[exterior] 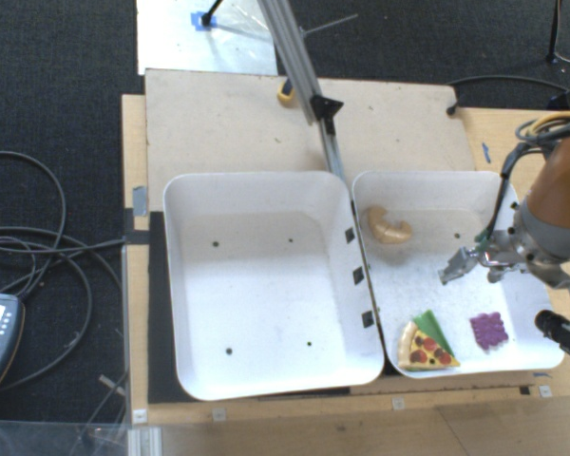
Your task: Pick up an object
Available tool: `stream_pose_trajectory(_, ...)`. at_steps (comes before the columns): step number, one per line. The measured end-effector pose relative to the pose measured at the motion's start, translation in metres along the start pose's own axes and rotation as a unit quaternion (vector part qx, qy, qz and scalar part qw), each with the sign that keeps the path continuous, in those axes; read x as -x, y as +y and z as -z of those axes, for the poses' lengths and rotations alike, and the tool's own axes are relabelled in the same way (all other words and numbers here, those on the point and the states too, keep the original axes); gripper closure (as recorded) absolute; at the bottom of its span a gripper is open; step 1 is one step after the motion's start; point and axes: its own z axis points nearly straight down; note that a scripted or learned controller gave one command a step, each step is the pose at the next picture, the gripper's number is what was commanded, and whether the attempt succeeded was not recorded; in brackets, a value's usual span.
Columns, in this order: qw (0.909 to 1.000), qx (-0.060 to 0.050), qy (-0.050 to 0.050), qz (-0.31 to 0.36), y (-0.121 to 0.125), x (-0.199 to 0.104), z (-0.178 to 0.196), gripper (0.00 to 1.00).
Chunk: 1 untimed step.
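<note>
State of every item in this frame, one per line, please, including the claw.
croissant: lying loose in the right bin, near its far left corner.
pizza slice: flat at the near edge.
purple grapes: resting right of the pizza slice.
claw: hanging over the bin floor, gripping nothing visible.
left bin: bare floor showing.

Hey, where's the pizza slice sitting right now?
The pizza slice lies in the right bin, at its front edge near the bottom-left corner, just left of the purple grapes and below the gripper.
</note>
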Motion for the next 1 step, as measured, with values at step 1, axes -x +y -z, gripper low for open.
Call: stream_pose_trajectory(1, 1.0000, 0.000, 0.000, 0.000, -0.0031, -0.0016, -0.0424, 0.00)
